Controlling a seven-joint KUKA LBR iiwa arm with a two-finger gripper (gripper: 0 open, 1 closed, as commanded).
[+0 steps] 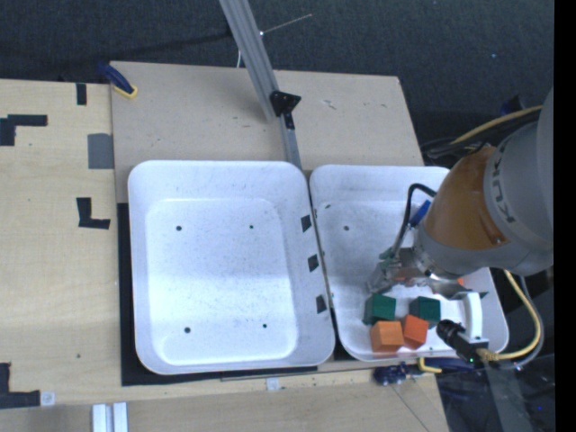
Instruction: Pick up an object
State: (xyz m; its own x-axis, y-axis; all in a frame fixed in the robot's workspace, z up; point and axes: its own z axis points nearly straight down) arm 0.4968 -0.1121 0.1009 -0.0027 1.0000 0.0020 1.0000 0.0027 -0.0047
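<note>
In the right bin [360, 214], near its front edge, lie several small blocks: a dark green block [380, 309], a second green block [426, 310], an orange block [388, 335] and an orange-red block [415, 329]. My gripper [393, 275] hangs low over the bin just behind the dark green block, under the arm's orange band [459, 210]. The wrist hides much of the gripper, and nothing shows between its tips.
The left bin [220, 264] lies beside the right one, the two rims meeting at the middle. A grey metal bar [256, 48] slants down from the top to the bins' back edge. Cables [517, 327] run along the right bin's right side.
</note>
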